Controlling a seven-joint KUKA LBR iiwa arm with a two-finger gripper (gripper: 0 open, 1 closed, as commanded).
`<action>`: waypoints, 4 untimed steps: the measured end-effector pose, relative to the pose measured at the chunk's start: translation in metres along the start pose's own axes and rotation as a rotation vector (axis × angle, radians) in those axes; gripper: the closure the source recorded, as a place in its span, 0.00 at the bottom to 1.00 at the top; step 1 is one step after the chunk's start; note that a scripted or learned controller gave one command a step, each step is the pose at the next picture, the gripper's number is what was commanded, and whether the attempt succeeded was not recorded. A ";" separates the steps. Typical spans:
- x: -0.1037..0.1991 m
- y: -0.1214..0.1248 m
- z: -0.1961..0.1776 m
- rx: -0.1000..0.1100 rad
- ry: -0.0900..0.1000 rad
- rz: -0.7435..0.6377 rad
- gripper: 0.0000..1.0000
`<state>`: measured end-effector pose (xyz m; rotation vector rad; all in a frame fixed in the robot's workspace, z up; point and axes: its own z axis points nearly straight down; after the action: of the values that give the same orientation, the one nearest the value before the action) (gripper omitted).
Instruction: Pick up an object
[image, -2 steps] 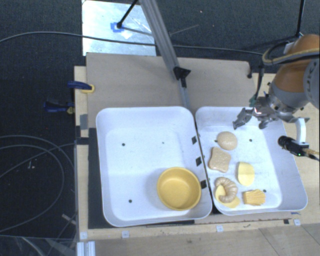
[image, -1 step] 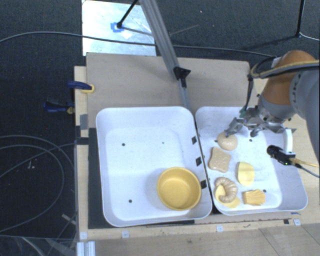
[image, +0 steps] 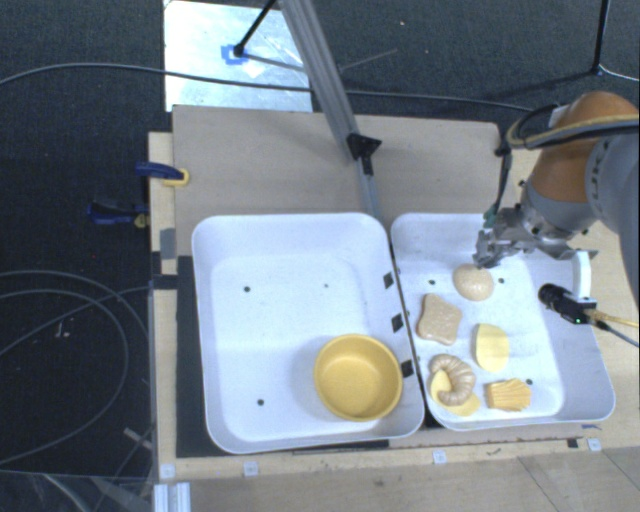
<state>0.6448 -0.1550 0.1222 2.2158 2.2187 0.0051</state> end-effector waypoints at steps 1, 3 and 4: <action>0.000 -0.006 -0.061 0.000 0.001 0.002 1.00; 0.004 -0.003 -0.142 0.002 0.001 -0.006 1.00; 0.058 -0.012 -0.135 0.006 0.003 -0.009 1.00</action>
<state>0.6322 -0.0964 0.2566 2.2107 2.2328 0.0025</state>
